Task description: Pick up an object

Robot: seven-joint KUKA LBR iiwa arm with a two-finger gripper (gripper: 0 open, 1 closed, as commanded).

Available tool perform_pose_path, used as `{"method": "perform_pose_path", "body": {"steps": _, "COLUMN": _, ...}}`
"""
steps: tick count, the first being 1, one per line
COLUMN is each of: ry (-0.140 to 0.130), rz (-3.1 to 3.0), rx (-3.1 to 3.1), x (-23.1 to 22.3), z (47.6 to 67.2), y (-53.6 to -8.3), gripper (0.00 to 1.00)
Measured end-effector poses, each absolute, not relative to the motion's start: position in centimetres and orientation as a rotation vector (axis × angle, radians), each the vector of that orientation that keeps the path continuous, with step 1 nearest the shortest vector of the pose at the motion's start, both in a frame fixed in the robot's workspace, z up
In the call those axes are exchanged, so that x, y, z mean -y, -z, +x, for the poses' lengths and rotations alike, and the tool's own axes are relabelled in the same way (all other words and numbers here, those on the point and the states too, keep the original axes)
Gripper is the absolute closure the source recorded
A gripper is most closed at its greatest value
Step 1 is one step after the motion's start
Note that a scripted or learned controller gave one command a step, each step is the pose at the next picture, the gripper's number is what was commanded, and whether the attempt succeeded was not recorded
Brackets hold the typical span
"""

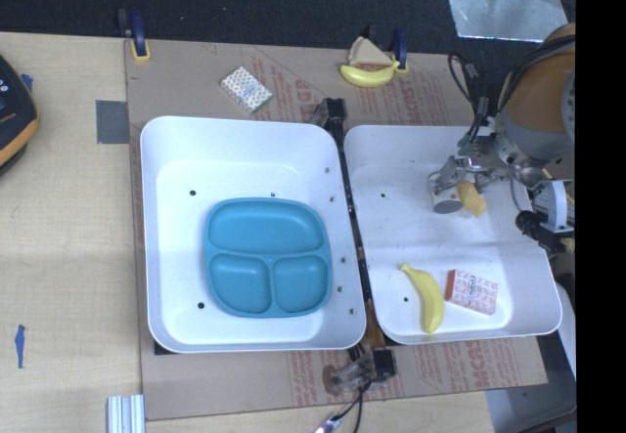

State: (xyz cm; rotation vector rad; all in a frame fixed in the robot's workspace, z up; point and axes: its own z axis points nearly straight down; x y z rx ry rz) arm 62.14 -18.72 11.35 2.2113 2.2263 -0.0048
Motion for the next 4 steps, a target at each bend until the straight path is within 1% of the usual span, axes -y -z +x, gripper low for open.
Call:
{"method": "perform_pose_path", "body": {"steps": 1, "ry": 0.004, "rz": 2.220, "rx": -2.226, "x": 17.2, "z": 57.5, "y": -16.8, "gripper": 1.00}}
{"method": "perform_pose_path", "body": {"steps": 2, "ry": 0.004, "rz": 2.220, "rx": -2.226, "x": 17.2, "z": 57.4, "y": -16.7, "gripper": 0.00}}
{"method": "perform_pose_path", "body": {"steps": 3, "ry": 0.002, "rz": 2.217, "rx": -2.227, "x": 12.6, "z": 54.6, "y": -26.3, "gripper": 0.00}}
{"method": "perform_pose_path", "body": {"steps": 4, "ry": 0.006, "rz": 2.219, "rx": -2.229, "x": 11.4, "z": 48.5, "y": -16.7, "gripper": 0.00}}
